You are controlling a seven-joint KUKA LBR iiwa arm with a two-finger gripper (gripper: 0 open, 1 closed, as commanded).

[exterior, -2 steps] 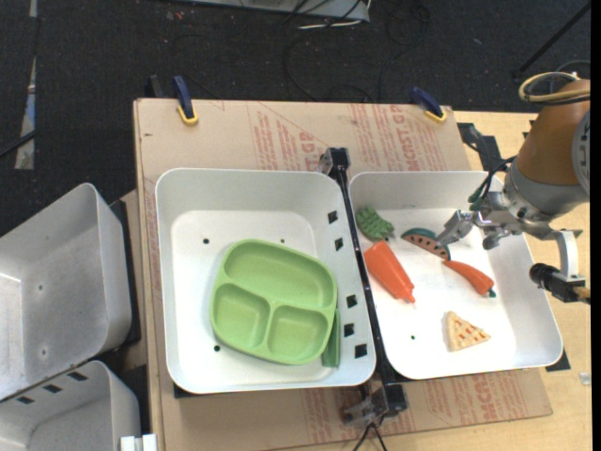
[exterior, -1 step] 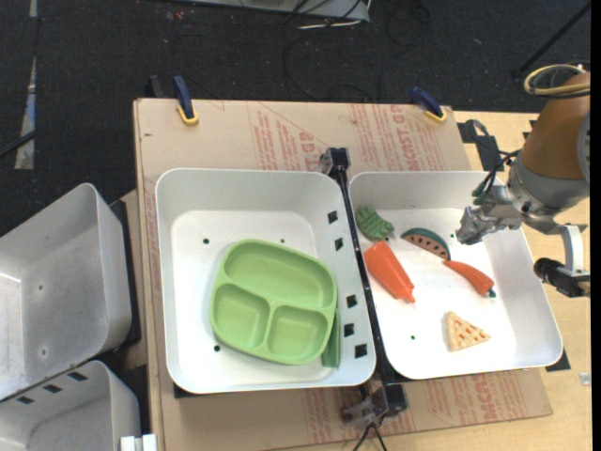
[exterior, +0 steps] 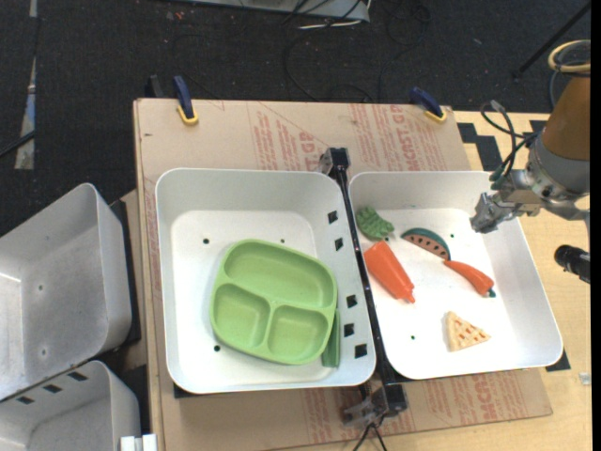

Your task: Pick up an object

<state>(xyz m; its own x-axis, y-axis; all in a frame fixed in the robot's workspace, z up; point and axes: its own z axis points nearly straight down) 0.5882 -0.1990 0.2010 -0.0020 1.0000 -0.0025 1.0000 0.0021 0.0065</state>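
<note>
Over the right bin's (exterior: 526,252) far right corner I see the claw (exterior: 488,216), hanging at the end of the grey arm (exterior: 554,172) with its orange band (exterior: 569,125) above the wrist. From this angle the claw is a small grey shape at the bin's rim, and I cannot tell whether it is apart or together; nothing visible sits in it.

Below and to its left, the right bin holds five toy foods, all lying loose on the white floor. A green leafy piece (exterior: 374,223) lies near the bin's far left corner, just beside the divider between the bins. An orange carrot (exterior: 389,271) lies just in front of it, slanting toward the near side. A watermelon slice (exterior: 427,241) sits near the middle, between the carrot and a small orange-red pepper (exterior: 470,275), which lies closest to the claw but apart from it. A pizza wedge (exterior: 465,331) rests alone toward the near edge.

On the left bin's (exterior: 178,252) floor I see a green divided plate (exterior: 274,302) with three compartments, pushed toward the near right corner, touching or nearly touching the wall there.

Both bins sit side by side on the brown table (exterior: 254,130), with clamps at its far edge.
</note>
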